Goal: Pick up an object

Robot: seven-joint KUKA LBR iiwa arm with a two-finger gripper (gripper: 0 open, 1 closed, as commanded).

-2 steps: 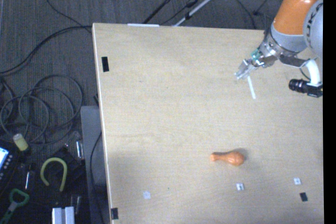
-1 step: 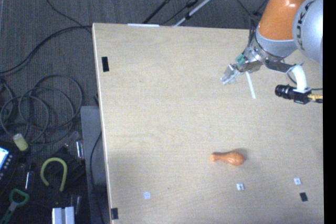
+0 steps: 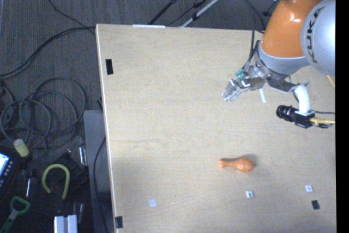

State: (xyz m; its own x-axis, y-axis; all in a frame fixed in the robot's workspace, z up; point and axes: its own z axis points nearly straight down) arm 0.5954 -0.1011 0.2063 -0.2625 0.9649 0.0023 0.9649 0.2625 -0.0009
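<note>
An orange, drumstick-shaped object [image 3: 237, 164] lies on its side on the tan bench top [image 3: 163, 117], toward the front right. My gripper [image 3: 233, 90] hangs over the bench, above and a little behind the object, well apart from it. It points left and downward from the grey wrist under the orange band [image 3: 286, 27]. Nothing shows in the gripper.
A small black camera or cable plug [image 3: 292, 114] sticks out beside the wrist. Small white and black markers [image 3: 249, 193] dot the front right of the bench, and a black tag [image 3: 109, 66] sits near its left edge. Cables and tools [image 3: 49, 172] cover the floor to the left.
</note>
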